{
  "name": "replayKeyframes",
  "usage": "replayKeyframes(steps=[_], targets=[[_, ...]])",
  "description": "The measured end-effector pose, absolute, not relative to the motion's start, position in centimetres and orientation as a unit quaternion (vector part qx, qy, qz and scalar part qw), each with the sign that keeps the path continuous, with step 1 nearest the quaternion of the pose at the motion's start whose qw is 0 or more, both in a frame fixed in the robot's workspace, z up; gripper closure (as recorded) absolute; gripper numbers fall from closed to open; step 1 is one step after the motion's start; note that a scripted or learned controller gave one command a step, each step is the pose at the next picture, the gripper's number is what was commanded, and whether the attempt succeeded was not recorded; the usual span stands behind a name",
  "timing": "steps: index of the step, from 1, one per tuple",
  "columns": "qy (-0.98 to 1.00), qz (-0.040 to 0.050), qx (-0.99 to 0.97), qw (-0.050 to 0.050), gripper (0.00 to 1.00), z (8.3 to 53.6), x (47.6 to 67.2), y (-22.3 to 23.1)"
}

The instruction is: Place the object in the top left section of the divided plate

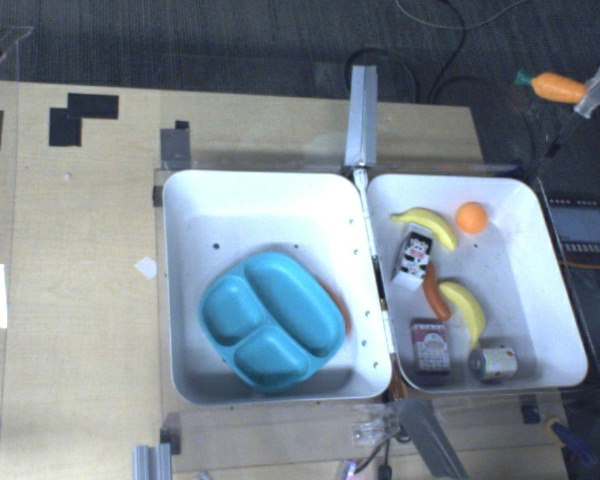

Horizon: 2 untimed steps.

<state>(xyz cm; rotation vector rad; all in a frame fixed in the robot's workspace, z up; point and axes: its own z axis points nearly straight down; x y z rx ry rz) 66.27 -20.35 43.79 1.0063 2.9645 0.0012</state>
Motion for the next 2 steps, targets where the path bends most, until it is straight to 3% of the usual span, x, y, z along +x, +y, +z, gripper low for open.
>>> replayKeyframes(steps=[1,2], targets=[[0.941,0.0008,0.339,0.005,1.00,43.8,65.7,-17.0],[0.896,0.0009,0.444,0.005,1.00,43.8,65.3,-19.4]])
